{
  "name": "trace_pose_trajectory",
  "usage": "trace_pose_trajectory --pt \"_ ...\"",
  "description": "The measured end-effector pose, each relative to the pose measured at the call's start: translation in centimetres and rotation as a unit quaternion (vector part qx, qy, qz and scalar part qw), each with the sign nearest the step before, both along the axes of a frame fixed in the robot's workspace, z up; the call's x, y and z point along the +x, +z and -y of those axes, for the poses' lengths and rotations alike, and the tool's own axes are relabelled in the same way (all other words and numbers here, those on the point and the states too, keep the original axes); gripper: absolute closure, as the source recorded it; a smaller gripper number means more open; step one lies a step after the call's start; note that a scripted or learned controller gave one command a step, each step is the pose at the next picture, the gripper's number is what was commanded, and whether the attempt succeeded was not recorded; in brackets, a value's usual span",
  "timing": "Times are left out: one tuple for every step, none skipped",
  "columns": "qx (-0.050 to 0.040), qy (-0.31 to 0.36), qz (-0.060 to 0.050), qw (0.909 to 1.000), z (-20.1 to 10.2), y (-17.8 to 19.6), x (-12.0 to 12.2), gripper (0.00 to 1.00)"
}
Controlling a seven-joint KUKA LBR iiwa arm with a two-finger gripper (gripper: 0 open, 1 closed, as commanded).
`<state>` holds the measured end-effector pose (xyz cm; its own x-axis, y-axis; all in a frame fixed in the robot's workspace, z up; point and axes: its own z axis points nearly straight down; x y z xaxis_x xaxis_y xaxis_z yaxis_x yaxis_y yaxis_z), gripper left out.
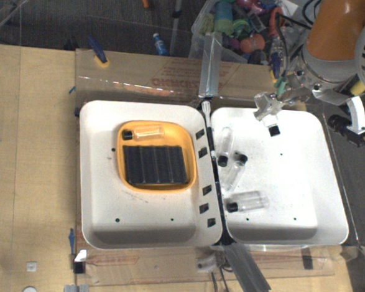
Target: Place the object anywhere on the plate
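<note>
I see the pincer point(273, 112) over the right white bin's point(304, 182) far edge; I cannot tell its opening or load. Clear plastic vials point(244, 201) lie by that bin's left wall, the orange plate point(157, 156) left. A glancing grip could roll them.

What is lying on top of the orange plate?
On the orange plate in the left white bin lie a black ribbed rectangular pad, a clear plastic vial and a small black cap. Whatever is beneath the pad is covered.
</note>
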<state>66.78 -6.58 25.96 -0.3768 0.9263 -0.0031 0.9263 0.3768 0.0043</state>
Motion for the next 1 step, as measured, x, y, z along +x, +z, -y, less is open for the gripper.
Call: trace_pose_trajectory --pt "-0.0005 0.146 0.001 0.9892 1.05 2.74 -0.01 1.0"
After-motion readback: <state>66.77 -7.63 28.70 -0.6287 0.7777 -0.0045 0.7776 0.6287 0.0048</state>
